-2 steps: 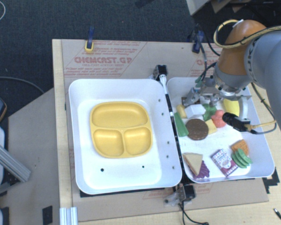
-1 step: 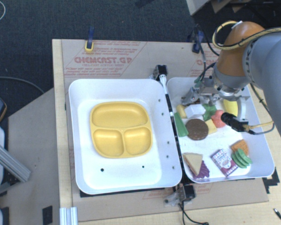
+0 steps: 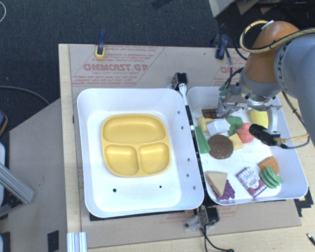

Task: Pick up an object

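Note:
My gripper [image 3: 227,108] hangs low over the back part of the right bin [image 3: 296,178], reaching in from the right. Directly beneath and around it lies a heap of toy food: a brown bar [image 3: 209,112], a white block [image 3: 218,126], a green piece [image 3: 234,124], a salmon-red piece [image 3: 245,133] and a yellow piece [image 3: 259,117]. A round brown patty [image 3: 220,146] sits just in front of the heap. Whether anything is between the fingers is hidden by the wrist.
The left bin [image 3: 89,140] holds a yellow divided plate [image 3: 135,144]. Near the right bin's front lie a sandwich wedge [image 3: 216,181], a purple packet [image 3: 250,181] and an orange-and-green vegetable [image 3: 270,172]. A long green piece [image 3: 201,139] lies along the bin's left wall.

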Controlling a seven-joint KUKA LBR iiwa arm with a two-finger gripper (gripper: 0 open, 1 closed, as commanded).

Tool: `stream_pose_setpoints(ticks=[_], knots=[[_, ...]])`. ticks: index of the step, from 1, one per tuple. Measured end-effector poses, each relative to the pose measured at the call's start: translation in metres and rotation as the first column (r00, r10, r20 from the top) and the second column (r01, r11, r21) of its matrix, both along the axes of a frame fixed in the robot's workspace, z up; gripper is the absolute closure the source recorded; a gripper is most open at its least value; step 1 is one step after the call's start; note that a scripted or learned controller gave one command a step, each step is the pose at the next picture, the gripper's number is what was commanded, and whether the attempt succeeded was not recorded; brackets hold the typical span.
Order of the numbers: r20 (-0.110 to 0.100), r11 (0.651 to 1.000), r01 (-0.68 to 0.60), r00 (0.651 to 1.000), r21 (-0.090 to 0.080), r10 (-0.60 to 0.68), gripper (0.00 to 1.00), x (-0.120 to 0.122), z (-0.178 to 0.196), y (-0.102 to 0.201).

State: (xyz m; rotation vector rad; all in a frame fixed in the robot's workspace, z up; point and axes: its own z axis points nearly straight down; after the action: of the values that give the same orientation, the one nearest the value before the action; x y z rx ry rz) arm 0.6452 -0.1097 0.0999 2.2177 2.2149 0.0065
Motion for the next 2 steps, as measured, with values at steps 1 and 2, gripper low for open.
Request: stream_pose_setpoints(ticks=[1,2], knots=[[-0.002,1.000,-0.002,1.000,0.001,0.002,1.00,0.004,0.063,-0.003],[-0.002,1.000,-0.003,1.000,0.001,0.003,1.00,0.013,0.121,0.003]])
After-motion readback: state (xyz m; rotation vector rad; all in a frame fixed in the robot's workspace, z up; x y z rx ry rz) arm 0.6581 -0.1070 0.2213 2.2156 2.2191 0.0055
